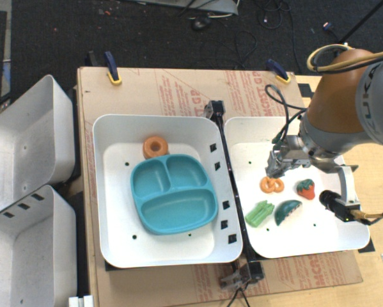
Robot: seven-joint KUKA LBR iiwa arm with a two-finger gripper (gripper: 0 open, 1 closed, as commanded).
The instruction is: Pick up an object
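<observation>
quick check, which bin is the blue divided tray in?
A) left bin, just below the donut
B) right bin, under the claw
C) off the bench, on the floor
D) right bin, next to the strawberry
A: the blue divided tray lies in the left bin, with the donut just above it in the view.

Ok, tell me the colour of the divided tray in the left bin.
Turquoise blue; the camera view shows the divided tray plainly.

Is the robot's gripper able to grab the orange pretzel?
Probably yes. The gripper hangs just above the orange pretzel in the right bin, and nothing lies on top of it.
</observation>
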